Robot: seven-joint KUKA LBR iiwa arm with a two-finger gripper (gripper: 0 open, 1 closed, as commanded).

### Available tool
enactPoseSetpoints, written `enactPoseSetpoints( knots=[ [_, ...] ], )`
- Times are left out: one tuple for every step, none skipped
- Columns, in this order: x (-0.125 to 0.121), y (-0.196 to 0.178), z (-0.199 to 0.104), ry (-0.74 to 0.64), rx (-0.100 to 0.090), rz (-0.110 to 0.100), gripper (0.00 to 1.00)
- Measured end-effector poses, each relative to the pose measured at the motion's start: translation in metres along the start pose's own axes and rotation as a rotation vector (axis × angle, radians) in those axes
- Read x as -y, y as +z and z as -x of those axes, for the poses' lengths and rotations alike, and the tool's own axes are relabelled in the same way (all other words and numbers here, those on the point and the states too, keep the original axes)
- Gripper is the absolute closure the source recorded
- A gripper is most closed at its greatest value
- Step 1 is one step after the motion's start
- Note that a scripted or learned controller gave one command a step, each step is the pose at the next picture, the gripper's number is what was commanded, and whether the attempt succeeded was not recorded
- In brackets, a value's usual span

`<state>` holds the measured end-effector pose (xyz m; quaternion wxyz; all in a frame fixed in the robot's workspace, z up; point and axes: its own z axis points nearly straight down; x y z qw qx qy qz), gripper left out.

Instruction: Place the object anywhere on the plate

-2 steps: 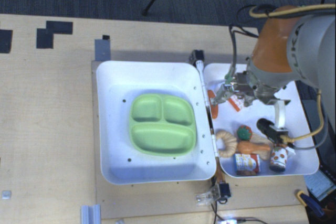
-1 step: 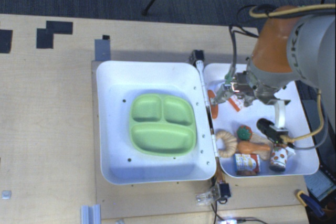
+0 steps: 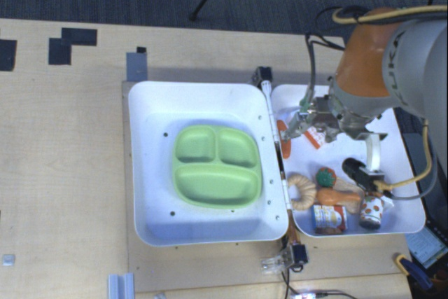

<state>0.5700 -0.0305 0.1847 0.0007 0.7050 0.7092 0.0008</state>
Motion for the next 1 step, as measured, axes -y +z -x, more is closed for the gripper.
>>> enactPoseSetpoints(
  knots=[
    [0.0,0.0,0.0,0.0,0.0,0.0,0.0]
  ],
)
